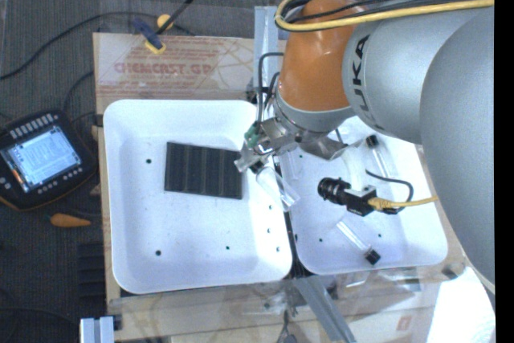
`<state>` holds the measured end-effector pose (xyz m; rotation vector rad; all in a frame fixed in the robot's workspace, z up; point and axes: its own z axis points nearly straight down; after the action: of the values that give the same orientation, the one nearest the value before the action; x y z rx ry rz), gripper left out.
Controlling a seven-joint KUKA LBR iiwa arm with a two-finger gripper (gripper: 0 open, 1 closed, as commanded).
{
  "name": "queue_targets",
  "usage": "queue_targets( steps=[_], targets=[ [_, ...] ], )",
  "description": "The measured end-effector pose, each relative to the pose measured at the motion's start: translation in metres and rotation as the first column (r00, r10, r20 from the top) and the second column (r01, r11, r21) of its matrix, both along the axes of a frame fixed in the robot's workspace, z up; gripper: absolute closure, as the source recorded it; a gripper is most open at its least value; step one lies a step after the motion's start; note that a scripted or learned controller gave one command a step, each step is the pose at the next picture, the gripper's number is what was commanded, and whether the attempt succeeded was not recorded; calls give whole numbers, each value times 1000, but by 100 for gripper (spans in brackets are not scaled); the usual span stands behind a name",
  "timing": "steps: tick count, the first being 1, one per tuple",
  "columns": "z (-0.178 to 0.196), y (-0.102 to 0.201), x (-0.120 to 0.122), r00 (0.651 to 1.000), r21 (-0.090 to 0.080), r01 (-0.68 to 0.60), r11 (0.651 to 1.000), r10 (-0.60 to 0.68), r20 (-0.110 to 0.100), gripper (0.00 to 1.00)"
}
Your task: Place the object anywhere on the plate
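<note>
Black ribbed rectangular plate [203,170] should be centred beneath the two-finger gripper [263,165] before release is made; whether anything is held cannot be told.

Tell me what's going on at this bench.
The grey KUKA arm reaches in from the right, with its gripper over the seam between the two bins, just past the right edge of the dark ribbed plate. The plate lies flat in the left bin. A small black piece sits near the front of the right bin. Whether the gripper carries anything is unclear from this angle.
</note>
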<state>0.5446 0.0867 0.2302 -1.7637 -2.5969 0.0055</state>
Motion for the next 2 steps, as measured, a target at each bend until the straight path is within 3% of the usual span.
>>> queue_targets(
  steps=[1, 2],
  targets=[
    [10, 91, 8, 998, -1, -65, 998, 65, 0, 100],
    [10, 90, 8, 998, -2, -64, 998, 64, 1, 0]
  ],
)
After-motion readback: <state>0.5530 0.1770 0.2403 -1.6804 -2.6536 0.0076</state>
